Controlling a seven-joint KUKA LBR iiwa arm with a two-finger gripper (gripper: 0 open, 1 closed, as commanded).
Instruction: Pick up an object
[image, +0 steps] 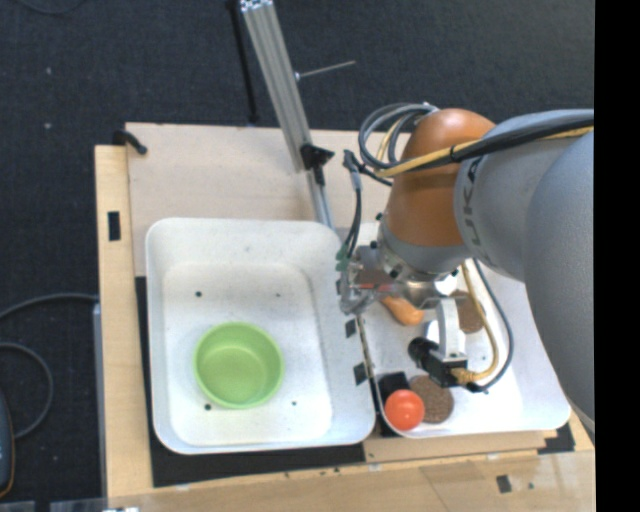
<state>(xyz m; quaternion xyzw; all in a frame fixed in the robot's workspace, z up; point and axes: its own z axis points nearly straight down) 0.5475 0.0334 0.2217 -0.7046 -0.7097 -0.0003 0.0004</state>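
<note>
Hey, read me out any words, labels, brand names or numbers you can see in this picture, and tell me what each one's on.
No text can be read here: none on the arm, the green bowl, the orange ball or either white bin.
Small dark marks on the bench are too small to tell.

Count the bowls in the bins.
1. A green bowl sits in the left bin, toward its near end. The arm covers much of the right bin, so another could be hidden there.
</note>
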